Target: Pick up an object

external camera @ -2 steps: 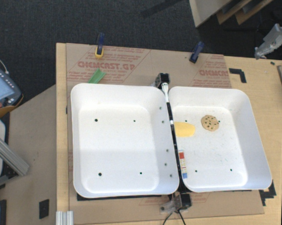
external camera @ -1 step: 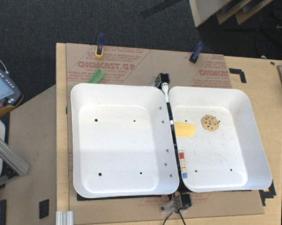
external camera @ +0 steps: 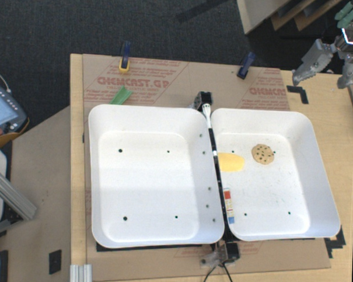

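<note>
Right bin (external camera: 315,173) holds a cookie (external camera: 262,153) and yellow piece (external camera: 230,162), both flat, probably light, the cookie likely brittle, best pinched across edges; claw (external camera: 320,59) hovers well apart, opening indiscernible.

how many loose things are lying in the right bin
3. A yellow piece lies near the bin's left wall, a round cookie sits just to its right, and a small red, white and blue item rests lower down along the left wall.
</note>
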You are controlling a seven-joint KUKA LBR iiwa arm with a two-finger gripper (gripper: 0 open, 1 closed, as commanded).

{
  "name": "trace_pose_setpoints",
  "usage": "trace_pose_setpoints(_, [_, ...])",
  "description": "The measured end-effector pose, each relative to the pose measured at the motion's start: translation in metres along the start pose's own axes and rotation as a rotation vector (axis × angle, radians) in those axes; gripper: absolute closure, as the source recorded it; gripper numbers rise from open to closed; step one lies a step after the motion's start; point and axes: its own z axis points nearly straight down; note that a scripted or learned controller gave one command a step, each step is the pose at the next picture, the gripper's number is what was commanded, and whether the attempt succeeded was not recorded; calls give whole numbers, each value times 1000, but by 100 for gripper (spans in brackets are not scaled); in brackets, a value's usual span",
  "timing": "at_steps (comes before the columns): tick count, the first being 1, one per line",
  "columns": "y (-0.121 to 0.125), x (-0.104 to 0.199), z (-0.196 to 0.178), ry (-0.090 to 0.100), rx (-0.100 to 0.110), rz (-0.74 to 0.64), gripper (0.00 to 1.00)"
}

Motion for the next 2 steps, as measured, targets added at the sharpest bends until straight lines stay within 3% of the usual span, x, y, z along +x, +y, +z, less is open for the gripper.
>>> trace_pose_setpoints(1, [-43, -75, -1, -5, 1, 23, 0])
trace_pose_setpoints(2, [-56, 59, 0, -1, 1, -1, 0])
